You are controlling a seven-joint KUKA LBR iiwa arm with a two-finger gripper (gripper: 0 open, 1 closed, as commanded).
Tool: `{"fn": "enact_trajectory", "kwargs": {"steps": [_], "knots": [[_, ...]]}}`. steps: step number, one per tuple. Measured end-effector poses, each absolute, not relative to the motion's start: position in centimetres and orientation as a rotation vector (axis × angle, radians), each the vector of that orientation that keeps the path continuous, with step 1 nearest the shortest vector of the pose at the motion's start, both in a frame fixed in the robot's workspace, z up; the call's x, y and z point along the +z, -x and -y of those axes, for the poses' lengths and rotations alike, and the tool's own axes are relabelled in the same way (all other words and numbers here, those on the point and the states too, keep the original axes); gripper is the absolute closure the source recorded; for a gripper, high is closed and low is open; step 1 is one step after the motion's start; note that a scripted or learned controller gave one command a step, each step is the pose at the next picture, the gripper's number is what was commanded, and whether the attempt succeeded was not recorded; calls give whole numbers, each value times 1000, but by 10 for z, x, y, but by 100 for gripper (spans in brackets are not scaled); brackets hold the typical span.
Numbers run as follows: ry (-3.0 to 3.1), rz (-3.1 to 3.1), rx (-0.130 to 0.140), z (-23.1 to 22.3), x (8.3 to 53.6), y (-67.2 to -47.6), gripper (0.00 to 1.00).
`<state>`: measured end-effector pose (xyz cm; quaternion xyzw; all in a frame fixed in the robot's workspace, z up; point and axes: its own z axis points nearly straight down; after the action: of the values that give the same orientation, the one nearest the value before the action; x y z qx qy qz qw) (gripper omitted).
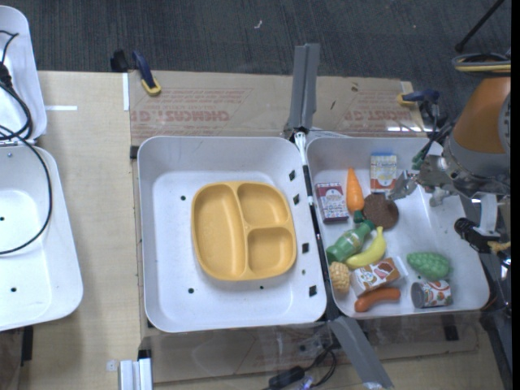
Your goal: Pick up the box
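A small red box (331, 201) lies flat in the right bin (475, 254), close to its left wall. A white and blue carton (383, 170) stands at the back of that bin, and a red and white carton (376, 275) lies toward the front. My gripper (420, 190) hangs over the back right part of the bin, just right of the white and blue carton and a brown round item (380, 210). Its fingers are spread open with nothing between them. The red box is well to its left, untouched.
The right bin also holds a carrot (354, 189), green bottle (351, 240), banana (367, 252), corn (340, 277), sausage (377, 299), can (431, 294) and green grapes (428, 263). A yellow divided plate (244, 230) lies in the left bin (162, 242).
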<state>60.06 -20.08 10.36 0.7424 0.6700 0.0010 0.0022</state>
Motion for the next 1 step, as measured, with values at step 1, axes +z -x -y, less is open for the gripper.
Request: {"fn": "enact_trajectory", "kwargs": {"steps": [1], "knots": [[-2251, -2188, 0, 164, 92, -659, 0]]}}
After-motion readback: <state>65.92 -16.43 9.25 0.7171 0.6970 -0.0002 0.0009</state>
